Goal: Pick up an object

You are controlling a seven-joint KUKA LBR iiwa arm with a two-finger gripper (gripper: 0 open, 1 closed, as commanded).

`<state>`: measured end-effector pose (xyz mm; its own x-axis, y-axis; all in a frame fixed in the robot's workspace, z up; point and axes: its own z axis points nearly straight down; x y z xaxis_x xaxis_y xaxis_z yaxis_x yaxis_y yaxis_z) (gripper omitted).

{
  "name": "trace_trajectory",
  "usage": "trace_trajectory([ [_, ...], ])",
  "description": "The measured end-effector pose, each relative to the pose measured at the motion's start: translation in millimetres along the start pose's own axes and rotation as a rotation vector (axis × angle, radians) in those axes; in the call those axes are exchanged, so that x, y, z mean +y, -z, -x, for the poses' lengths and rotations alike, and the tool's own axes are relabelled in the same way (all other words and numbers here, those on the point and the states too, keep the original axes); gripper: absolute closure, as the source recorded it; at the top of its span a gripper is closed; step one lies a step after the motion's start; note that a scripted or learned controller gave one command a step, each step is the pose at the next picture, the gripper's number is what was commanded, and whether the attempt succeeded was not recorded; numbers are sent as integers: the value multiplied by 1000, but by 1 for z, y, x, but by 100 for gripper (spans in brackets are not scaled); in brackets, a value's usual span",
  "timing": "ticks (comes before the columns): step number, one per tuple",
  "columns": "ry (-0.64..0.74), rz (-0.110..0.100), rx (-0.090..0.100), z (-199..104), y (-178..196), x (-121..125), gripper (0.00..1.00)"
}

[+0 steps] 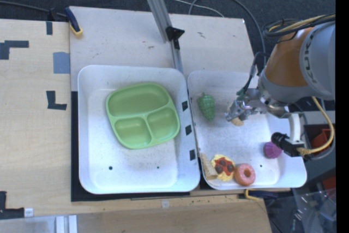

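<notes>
From the camera view above the bench (32,117), two shallow white bins sit side by side, each with rounded corners and a speckled, matte plastic floor. The left bin (92,172) carries a light green plate (143,114), a smooth moulded tray with soft rounded edges, split into three compartments and lying at a slight angle. The right bin (289,174) holds the small toy foods. A dark green, ribbed, cone-like piece (206,106) lies near that bin's left wall. Along the near edge rest a flat pizza slice (220,166) with yellow and red topping and, touching it on the right, a glossy pink ring doughnut (244,174). A round purple piece (272,149) lies near the right wall, just beside a black fitting on the arm.

The grey arm, with its orange band, reaches in from the right. Its metallic hand (239,113) hangs low over the middle of the right bin, between the green piece and the purple one. A small tan object (238,121) shows right at its tip; whether the hand grips it, or how far it is open, I cannot tell.

The bench top is pale wood-grain with grey tape marks.
</notes>
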<state>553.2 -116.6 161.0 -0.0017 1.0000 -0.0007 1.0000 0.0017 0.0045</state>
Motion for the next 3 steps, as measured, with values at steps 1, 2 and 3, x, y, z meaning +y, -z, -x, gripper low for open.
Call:
trace_trajectory([
  [1, 0, -1, 0, 0, 42, 3, 100],
  [2, 0, 0, -1, 8, 94, 10, 100],
  [3, 4, -5, 2, -36, 91, 18, 100],
])
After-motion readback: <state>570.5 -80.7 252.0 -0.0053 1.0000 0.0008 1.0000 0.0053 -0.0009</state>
